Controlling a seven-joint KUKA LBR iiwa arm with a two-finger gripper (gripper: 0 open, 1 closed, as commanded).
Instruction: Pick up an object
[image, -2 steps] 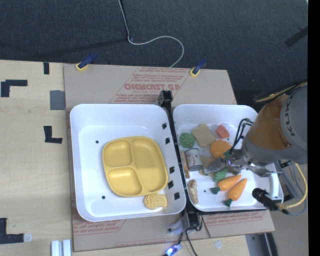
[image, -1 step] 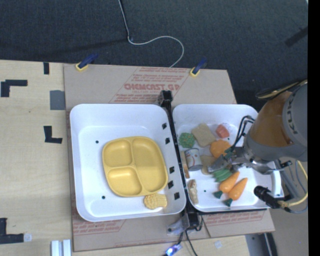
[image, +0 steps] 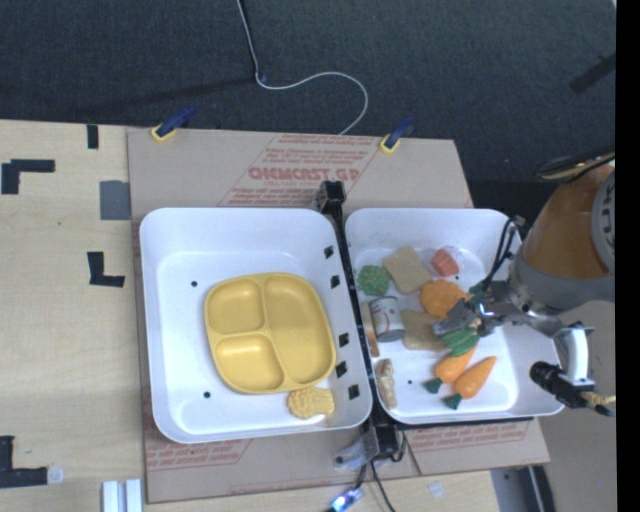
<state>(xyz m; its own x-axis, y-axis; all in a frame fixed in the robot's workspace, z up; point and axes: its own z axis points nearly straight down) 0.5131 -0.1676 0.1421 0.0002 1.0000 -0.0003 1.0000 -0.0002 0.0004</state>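
The right bin (image: 420, 214) holds several toy foods: a round orange (image: 438, 295), two carrots (image: 478, 373) (image: 449, 367), a green pepper-like piece (image: 461, 342), a tan bread slice (image: 407, 268), a green broccoli (image: 373, 279), a small red piece (image: 444, 263) and a tin can (image: 383, 320). My gripper (image: 458, 321) reaches in from the right and sits low over the middle of this bin. It is just below the orange and above the green piece. The arm's wrist hides part of the bin's right wall.
The left bin (image: 160, 300) holds a yellow divided plate (image: 268, 332) and a yellow corn piece (image: 311, 402) near its front wall. A tan flat piece (image: 420, 334) and a small pale item (image: 384, 380) also lie in the right bin. A divider with black clips runs between the bins.
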